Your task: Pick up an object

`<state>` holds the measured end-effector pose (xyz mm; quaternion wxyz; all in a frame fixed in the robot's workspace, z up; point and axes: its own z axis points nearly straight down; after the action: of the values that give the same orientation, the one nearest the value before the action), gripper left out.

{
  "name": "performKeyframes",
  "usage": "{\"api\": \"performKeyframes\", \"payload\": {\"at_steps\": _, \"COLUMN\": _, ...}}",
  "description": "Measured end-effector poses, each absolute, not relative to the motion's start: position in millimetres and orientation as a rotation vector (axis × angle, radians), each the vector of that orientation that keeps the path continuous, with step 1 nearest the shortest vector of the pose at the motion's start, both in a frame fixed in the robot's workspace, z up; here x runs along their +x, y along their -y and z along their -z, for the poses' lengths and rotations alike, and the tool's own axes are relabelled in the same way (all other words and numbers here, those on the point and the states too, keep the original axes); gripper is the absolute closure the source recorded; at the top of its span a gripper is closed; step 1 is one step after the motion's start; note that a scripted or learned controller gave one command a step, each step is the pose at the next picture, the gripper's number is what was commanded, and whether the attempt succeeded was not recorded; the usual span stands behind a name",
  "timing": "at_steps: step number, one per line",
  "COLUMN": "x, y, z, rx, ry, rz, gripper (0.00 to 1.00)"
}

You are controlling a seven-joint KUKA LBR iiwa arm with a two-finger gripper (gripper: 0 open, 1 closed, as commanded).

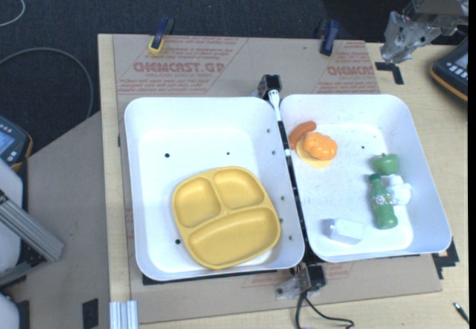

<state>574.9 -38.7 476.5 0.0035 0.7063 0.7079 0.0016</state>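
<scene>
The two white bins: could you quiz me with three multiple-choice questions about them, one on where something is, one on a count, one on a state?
1. Where does the yellow tray lie?
A. in the left bin
B. in the right bin
C. on the cardboard outside both bins

2. How many compartments does the tray have?
A. two
B. three
C. five

3. How does the green bottle sit?
A. standing upright
B. lying on its side
C. lifted above the bin

Answers:
1. A: the tray rests on the floor of the left bin, towards its near edge.
2. B: two small sections at the top and one large section below.
3. B: it lies flat in the right bin, near the far right wall, while the gripper hangs above the bench's top right corner, well away from it.
</scene>
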Motion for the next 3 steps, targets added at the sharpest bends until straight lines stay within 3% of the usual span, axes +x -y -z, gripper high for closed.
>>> {"api": "performKeyframes", "payload": {"at_steps": 1, "x": 598.6, "y": -40, "z": -292, "rx": 2.222, "ry": -2.236, "rz": 0.014, "gripper": 1.0}}
{"api": "performKeyframes", "payload": {"at_steps": 2, "x": 517.6, "y": -50, "z": -337, "rx": 2.221, "ry": -2.227, "rz": 0.0, "gripper": 1.0}}
{"api": "performKeyframes", "payload": {"at_steps": 3, "x": 477.4, "y": -65, "z": -348, "rx": 2.22, "ry": -2.227, "rz": 0.003, "gripper": 1.0}}
